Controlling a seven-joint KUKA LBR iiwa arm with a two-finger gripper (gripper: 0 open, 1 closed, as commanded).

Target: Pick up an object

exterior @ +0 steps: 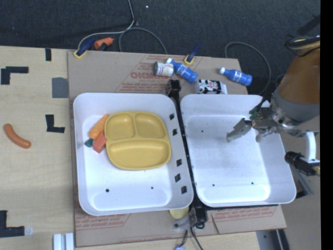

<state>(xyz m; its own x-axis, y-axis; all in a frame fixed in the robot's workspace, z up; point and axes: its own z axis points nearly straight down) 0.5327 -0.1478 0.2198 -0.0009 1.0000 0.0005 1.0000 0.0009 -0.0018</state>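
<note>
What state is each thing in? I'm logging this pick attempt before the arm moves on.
end effector: over the right bin, nothing between its fingers.
yellow divided plate: flat in the left bin, compartments bare.
toy carrot: lying against the plate's left edge.
blue bottle: on its side behind the bins.
right bin: level on the bench.
</note>
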